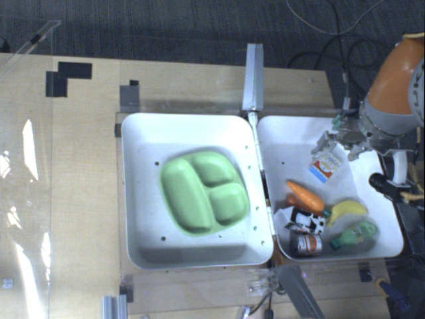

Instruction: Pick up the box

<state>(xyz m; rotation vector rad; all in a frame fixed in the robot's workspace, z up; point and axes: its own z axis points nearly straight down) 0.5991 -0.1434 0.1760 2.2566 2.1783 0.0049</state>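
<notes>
gripper [340, 141] over right bin's [285, 128] back edge, fingers spread straddling box [325, 166], lined up for pick

Robot lab: pale wood bench [66, 178] w/ two white bins [133, 198] clamped side by side, metal post [253, 78] btwn them, loose cables [345, 25] over dark carpet [133, 12], clear panel [26, 198] at left.

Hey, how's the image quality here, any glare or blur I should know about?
Camera view: bright glare streaks on the clear panel at left; the white bins are evenly lit with soft shadows; the small box under the gripper looks soft, its print unreadable; the green tray is reasonably sharp.
</notes>
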